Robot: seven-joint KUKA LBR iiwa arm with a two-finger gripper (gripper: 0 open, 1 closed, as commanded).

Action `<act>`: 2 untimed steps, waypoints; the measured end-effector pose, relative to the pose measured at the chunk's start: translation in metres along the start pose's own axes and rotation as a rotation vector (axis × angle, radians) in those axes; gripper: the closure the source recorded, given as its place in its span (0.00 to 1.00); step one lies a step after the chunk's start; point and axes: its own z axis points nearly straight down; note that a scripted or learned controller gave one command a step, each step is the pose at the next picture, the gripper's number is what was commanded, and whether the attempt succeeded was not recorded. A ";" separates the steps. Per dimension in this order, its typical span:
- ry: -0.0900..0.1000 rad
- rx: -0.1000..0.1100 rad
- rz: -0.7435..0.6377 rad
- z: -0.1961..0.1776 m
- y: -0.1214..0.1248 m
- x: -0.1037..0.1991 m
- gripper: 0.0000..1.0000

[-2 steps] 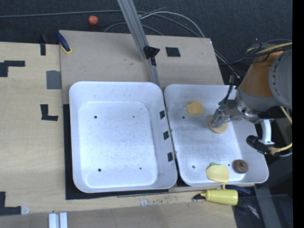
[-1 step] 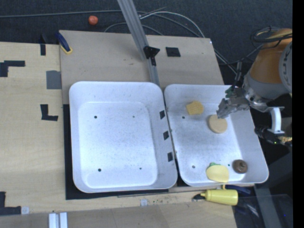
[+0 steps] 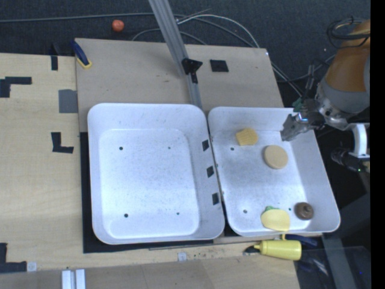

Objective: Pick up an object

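Hovering at the right bin's point(image 3: 319, 161) far right rim, its state impossible to tell, the tool point(image 3: 293, 127) could be caught on that rim before the nearby round biscuit point(image 3: 275, 157) is reached.

Both bins look like smooth moulded white plastic with a faint grey speckle — the right bin point(image 3: 313, 161) under the gripper point(image 3: 293, 127), the left bin point(image 3: 144, 116) well away from it. The gripper itself looks like dull grey metal. Just below it lies a matt tan disc point(image 3: 275, 157); beside that, a matt yellow piece point(image 3: 246, 138) with a rougher, spongy look. The bench point(image 3: 36, 161) beyond the bins is pale wood — unvarnished, matt. Farther off, a yellow object point(image 3: 276, 220) looks glossy.
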 end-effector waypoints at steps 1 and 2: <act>0.000 0.001 0.000 -0.041 0.003 0.001 1.00; 0.001 0.003 -0.003 -0.027 0.002 0.052 1.00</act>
